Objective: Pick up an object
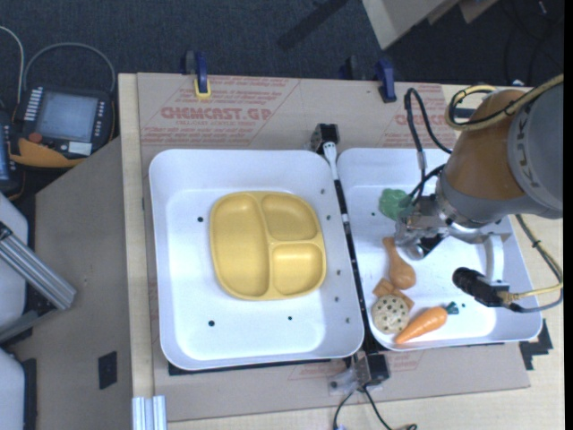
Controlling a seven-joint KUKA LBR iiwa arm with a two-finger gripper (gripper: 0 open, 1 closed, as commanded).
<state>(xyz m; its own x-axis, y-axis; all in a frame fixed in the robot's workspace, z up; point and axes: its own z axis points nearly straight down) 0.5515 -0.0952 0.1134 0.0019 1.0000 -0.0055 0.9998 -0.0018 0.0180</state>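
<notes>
Reaching in from the right, the arm (pixel 501 164) hangs low over the right bin (pixel 358 240), its gripper (pixel 419 238) just above the far end of a tan drumstick-shaped piece (pixel 398 267); whether it grips anything I cannot tell. A green item (pixel 391 202) sits just beyond it. Nearer lie a speckled cookie (pixel 390 312) and an orange carrot (pixel 422 323), side by side. Over in the left bin (pixel 170 240) rests a yellow divided plate (pixel 267 243).
</notes>
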